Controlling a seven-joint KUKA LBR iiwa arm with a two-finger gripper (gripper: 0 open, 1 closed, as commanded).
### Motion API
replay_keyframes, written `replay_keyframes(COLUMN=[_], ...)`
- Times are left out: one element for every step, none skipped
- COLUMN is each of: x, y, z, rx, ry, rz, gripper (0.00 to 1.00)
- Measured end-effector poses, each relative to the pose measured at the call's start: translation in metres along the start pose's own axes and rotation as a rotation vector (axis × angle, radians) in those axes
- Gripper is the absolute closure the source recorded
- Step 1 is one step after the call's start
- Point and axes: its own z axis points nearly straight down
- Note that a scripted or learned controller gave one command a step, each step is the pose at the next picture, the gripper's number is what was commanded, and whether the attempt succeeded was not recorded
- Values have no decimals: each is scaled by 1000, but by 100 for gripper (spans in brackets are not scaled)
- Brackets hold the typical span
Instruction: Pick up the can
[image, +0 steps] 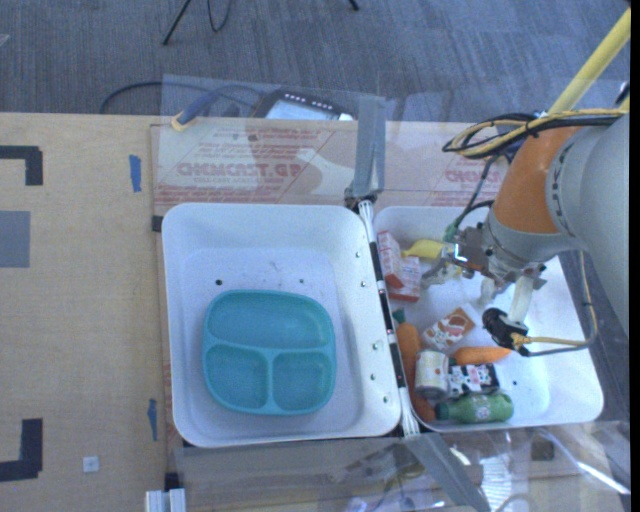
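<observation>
Over right bin (565, 392), gripper (450, 262) beside yellow item (424, 248), can (432, 372) apart

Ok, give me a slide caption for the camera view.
Gripper over the cluttered right bin, apart from the can; a teal divided plate sits in the left bin.

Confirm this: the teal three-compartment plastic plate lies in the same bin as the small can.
Wrong. In the camera view the teal three-compartment plastic plate lies in the other white bin, apart from the small pale can.
</observation>
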Motion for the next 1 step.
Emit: replay_keyframes(x=[-30], y=[41], z=[1], rx=[16], ry=[-4], rz=[162], gripper=[0])
